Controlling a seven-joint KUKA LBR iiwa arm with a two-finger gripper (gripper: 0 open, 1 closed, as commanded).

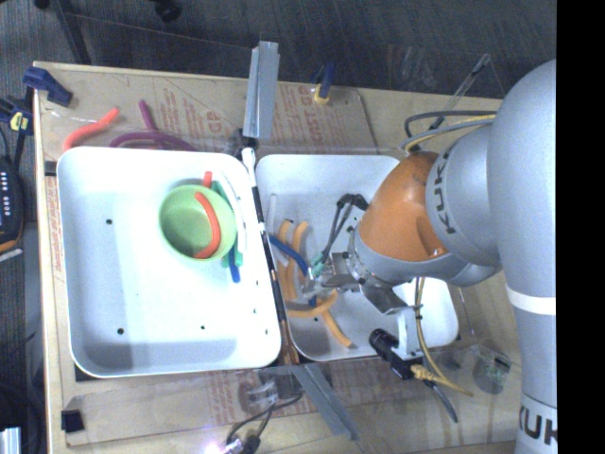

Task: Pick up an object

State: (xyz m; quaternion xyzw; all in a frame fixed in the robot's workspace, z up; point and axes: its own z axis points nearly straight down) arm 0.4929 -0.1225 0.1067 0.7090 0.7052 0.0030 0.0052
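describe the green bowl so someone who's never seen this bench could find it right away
Start at the left white bin, the one away from the arm. The green bowl sits toward its upper right, near the wall shared with the right bin. It is round and pale green, with an orange curved piece lying across it.

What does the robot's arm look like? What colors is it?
The arm is big, round and shiny grey, with a bright orange band above the wrist. Dark letters run along the grey part by the band. Thin cables loop around it, and its gripper looks dark and metal.
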